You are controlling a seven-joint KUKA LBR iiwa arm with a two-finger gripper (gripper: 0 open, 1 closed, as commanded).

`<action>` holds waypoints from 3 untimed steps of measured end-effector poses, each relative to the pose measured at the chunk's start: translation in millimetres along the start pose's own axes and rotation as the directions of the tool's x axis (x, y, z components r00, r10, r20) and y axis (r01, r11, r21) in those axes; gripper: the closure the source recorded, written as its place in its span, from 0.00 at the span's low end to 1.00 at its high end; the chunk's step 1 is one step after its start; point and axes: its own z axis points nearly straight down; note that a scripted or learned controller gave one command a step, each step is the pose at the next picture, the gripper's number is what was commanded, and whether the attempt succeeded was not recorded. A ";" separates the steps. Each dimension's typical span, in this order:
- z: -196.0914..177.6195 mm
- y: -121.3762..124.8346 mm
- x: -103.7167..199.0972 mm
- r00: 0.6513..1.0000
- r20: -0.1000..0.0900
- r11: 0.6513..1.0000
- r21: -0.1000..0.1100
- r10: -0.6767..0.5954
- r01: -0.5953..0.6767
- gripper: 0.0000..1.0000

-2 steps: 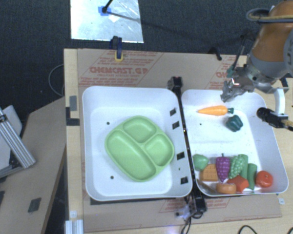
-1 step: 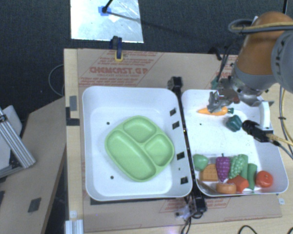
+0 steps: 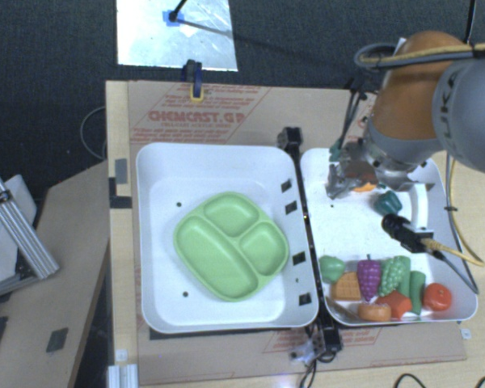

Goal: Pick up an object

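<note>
My gripper point(image 3: 338, 184) hangs low over the far left part of the right bin point(image 3: 339, 233), under the grey and orange arm. A small orange piece point(image 3: 364, 188) lies just to its right, and a teal toy point(image 3: 388, 202) lies beyond that. I cannot make out anything between the fingers. Several toy foods lie along the bin's near edge: a green round one point(image 3: 333, 267), a purple one point(image 3: 369, 275), a green ridged one point(image 3: 394, 273) and a red tomato point(image 3: 438, 296).
The left bin point(image 3: 162, 176) holds a green divided plate point(image 3: 230, 245). A black divider point(image 3: 303, 225) runs between the two bins. Cardboard point(image 3: 194, 115) lies under both bins, with a blue clamp point(image 3: 194, 78) at its far edge.
</note>
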 end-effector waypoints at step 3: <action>1.9 -96.4 75.2 1.000 0.000 1.000 0.002 0.006 -0.006 1.00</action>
